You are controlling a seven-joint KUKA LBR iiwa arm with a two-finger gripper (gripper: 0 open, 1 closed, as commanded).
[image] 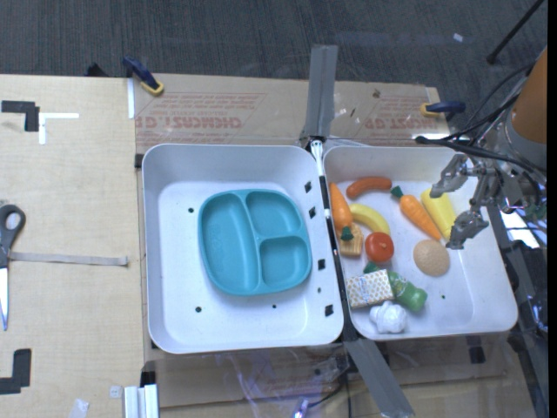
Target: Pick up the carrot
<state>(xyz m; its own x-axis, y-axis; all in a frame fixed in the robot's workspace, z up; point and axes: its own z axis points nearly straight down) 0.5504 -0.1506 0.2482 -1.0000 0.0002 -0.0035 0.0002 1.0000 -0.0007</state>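
Observation:
An orange carrot (419, 217) lies slanted in the right bin (474, 307), between a banana (371, 219) and a yellow vegetable (438, 208). A second orange carrot-like piece (339, 205) with a green end lies along the bin's left wall. My gripper (454, 205) hovers over the bin's right side, just right of the carrot, open. One finger (448, 179) is towards the back and the other (462, 230) towards the front. In this view the yellow vegetable lies between them, and the carrot is outside them.
The right bin also holds a red sausage (369, 185), a tomato (379, 247), a tan bun (430, 258), a waffle piece (351, 244), a speckled cracker (369, 287), a green vegetable (407, 294) and white garlic (389, 318). A teal divided plate (256, 241) lies in the left bin (174, 303).

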